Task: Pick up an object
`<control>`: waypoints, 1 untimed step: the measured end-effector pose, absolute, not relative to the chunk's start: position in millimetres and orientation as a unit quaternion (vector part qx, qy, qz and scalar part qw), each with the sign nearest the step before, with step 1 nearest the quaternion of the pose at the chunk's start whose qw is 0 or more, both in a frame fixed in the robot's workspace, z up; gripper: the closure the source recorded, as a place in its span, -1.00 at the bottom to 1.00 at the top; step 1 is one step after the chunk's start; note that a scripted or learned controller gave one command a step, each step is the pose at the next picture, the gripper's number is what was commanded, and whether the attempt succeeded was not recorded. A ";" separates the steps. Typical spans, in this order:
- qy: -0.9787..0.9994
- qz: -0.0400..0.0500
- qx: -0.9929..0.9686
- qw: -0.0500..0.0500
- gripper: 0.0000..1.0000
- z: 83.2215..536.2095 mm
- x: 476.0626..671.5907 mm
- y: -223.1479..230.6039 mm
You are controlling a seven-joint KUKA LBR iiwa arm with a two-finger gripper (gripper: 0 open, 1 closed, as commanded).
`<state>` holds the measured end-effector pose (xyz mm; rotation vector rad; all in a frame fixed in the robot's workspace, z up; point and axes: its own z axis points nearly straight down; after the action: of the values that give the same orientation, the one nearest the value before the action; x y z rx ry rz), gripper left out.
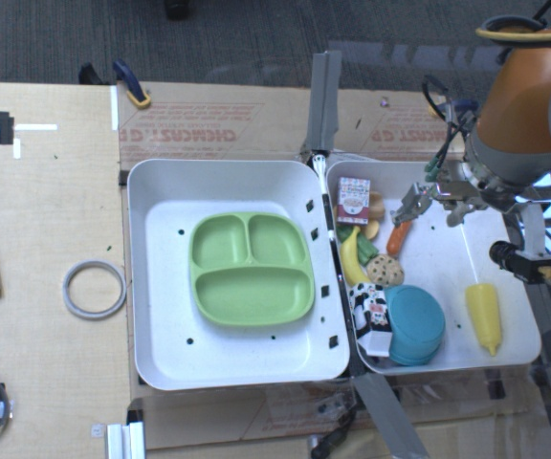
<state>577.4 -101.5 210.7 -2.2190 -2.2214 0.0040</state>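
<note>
Gripper (pixel 419 202) hangs over the back of the right bin (pixel 448 352), its fingers apparently parted a little, though the slant makes this hard to judge. An orange carrot (pixel 400 238) lies just below and beside the fingertips, not between them, near the banana (pixel 352 256).

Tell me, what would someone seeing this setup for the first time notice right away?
Probably the green divided plate lying alone in the left bin, bright against the white. Next, the clutter along the right bin's left side: a banana, a cookie, a blue round container and a small red and white box, plus a yellow corn-like piece farther right. Above them hangs the orange-banded arm, its gripper close to a small carrot.
</note>
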 end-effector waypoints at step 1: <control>-0.725 0.001 -0.689 0.000 -1.00 91.4 616.2 -125.8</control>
<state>616.2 -125.8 91.4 -2.1631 -2.2784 0.0020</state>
